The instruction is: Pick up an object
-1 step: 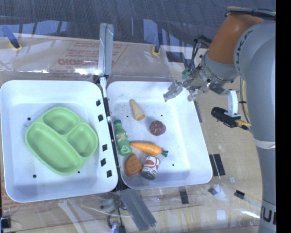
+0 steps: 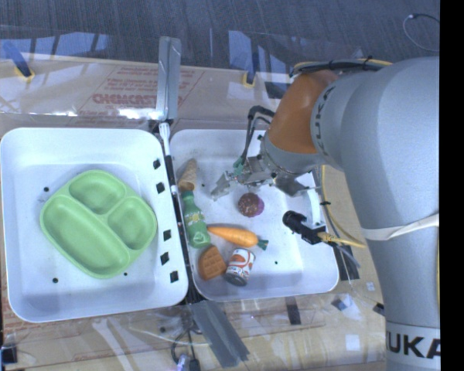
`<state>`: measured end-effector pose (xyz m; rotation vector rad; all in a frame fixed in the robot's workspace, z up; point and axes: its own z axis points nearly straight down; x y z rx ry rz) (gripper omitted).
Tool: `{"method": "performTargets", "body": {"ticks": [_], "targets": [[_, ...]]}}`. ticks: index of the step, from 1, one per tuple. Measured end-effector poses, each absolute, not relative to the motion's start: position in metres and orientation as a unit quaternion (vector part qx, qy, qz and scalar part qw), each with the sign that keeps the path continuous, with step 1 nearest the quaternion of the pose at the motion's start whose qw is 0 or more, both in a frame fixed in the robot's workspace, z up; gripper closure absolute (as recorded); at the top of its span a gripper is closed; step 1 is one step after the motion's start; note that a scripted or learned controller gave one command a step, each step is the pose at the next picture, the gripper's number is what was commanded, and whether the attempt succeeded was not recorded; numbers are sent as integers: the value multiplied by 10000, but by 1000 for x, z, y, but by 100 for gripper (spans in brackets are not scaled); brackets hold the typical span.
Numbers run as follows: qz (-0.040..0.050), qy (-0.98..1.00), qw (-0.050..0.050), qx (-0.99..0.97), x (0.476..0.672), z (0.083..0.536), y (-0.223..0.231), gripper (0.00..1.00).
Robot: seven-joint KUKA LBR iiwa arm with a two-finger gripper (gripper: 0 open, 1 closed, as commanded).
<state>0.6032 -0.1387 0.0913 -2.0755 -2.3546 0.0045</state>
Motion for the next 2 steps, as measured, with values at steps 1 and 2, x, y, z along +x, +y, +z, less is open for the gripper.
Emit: {"method": "performTargets", "body": {"ticks": [1, 2], "targets": [[7, -7740, 16, -6332, 566, 92, -159, 0], [14, -7754, 17, -6315, 566, 101, -159, 100]]}}
